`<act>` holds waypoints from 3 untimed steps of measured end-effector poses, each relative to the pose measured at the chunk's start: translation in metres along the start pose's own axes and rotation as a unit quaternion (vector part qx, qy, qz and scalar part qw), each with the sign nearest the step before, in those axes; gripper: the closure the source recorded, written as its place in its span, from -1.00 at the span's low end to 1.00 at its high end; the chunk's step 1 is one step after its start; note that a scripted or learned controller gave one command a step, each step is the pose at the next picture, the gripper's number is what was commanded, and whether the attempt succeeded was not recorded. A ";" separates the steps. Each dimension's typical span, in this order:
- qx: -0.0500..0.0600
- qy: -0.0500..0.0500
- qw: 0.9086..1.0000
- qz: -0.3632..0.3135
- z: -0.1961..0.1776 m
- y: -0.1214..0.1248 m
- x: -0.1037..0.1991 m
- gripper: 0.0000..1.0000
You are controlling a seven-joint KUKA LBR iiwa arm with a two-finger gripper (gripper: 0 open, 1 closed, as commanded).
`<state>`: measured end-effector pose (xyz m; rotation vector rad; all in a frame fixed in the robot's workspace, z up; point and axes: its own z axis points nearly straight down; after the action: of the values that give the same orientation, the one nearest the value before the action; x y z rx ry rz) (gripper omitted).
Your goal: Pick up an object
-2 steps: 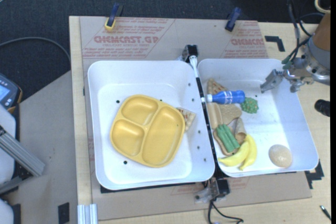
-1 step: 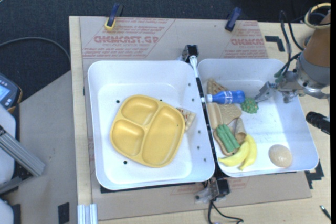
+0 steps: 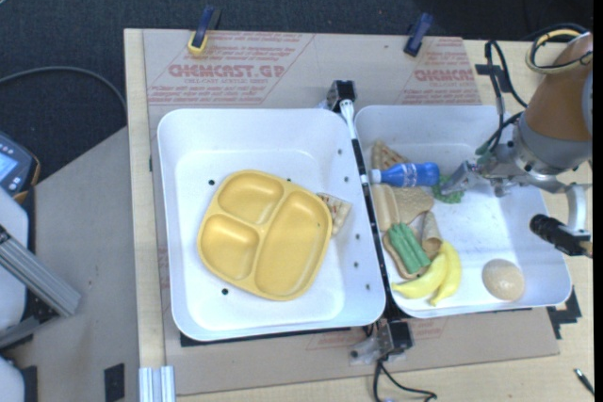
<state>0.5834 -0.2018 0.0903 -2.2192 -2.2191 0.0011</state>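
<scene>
Gripper (image 3: 456, 183) sits low in the right bin (image 3: 528, 122), middle right of the frame, with the grey arm (image 3: 556, 122) and its orange band entering from the right edge. You can see a small green object (image 3: 448, 194) at the fingertips; it appears to be touching them. Whether the gripper is spread, pressed together, or actually pinching that piece, you cannot tell from this angle.

Just left of the tip lies a water bottle (image 3: 407, 174) with a blue label, on its side, cap toward the bin divider. Below it, a tan cloth-like piece (image 3: 407, 202), then a green ribbed block (image 3: 407, 247) lying against a banana (image 3: 435, 276) near the lower edge of the bin. A pale rounded object (image 3: 502, 279), egg- or potato-like, sits in the lower right corner, well apart from the tip.

Left bin (image 3: 188, 146), centre left of frame: a yellow divided plate (image 3: 266, 233) with a tan scrap (image 3: 335, 208) tucked at its right edge.

Step, as judged: you are at the grasp stage on the small green object, gripper down at pick height, no lift begun. The task's thing is therefore most likely that green piece, resting on the bin floor just right of the bottle.

Next move calls for: confirm closure on the piece, then a straight vertical lift clear of the bottle. Watch for the piece slipping out, since it is small and sits at the very tips.
</scene>
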 end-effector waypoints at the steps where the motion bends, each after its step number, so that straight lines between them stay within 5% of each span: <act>1: -0.006 -0.001 1.000 0.000 -0.016 0.003 0.000 1.00; 3: -0.005 -0.003 1.000 -0.001 -0.123 0.005 0.007 1.00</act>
<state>0.5893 -0.1951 0.2130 -2.2252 -2.2288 -0.0052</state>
